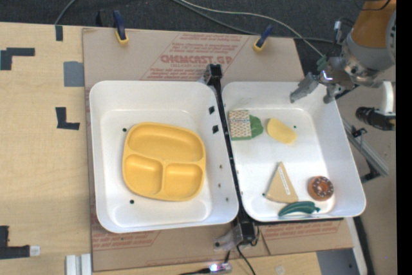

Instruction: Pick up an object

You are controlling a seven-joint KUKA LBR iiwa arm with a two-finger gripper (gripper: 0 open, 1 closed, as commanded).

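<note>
The right bin point(338, 132) holds several small objects: a checkered piece on a green leaf shape point(244, 125), a yellow lemon-like piece point(281, 131), a tan wedge point(281, 184), a brown donut point(320, 188) and a green pepper-like piece point(299, 208). My gripper point(314, 89) hovers over the bin's far right corner, above and right of the yellow piece. Its two fingers are spread apart with nothing between them.
The left bin point(103, 106) holds a yellow divided plate point(165, 160). A black divider clip point(214, 76) sits between the bins at the far edge. Cables run across the dark floor behind the bench, and two clamps point(120, 29) pin the cardboard.
</note>
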